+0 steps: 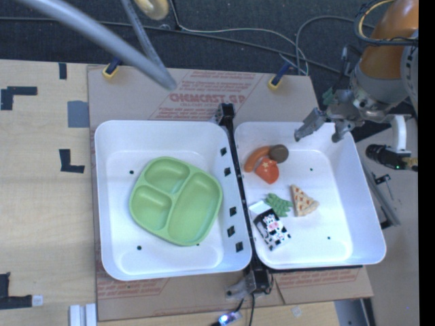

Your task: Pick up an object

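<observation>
The right bin point(340, 182) holds several small items: an orange sausage-shaped piece point(256, 157) with a brown end point(279, 153), a red piece point(268, 172), a green leafy piece point(277, 204), a pizza slice point(302, 201) and a black-and-white cow-patterned carton point(272, 229). My gripper point(319, 131) hangs over the bin's far right edge, above and to the right of these items. Its two fingers are spread apart with nothing between them.
The left bin point(115, 182) holds a green sectioned plate point(177, 200). A black divider point(234, 182) runs between the bins. Cables trail behind the bins, and a grey pole point(88, 26) crosses the top left. Yellow clamps point(277, 80) sit at the board's far edge.
</observation>
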You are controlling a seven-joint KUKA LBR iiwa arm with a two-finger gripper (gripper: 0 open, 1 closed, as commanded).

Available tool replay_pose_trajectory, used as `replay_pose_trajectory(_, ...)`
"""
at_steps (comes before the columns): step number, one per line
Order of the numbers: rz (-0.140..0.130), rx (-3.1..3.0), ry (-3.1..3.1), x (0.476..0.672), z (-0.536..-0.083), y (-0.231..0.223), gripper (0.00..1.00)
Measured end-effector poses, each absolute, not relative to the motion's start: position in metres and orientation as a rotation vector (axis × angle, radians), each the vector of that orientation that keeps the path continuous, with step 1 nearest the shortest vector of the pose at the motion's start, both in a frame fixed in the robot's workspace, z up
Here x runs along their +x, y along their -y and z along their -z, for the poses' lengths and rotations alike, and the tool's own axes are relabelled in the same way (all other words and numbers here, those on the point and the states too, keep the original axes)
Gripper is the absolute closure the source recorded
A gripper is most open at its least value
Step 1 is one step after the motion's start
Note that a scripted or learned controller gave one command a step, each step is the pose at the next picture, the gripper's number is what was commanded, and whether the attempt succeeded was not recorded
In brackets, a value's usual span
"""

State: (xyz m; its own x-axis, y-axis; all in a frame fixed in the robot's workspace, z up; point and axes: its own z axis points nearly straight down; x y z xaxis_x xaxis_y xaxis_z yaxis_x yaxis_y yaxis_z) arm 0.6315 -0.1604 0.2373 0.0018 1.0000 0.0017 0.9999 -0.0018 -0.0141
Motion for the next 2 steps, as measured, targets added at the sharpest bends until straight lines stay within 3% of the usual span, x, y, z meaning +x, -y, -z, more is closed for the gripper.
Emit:
replay_pose_trajectory(1,-0.002,-2.220,2.222,0.634,-0.245,0.160,0.00)
replay_pose_trajectory(2,-0.009,-2.217,2.219,0.627,-0.181,0.159,0.00)
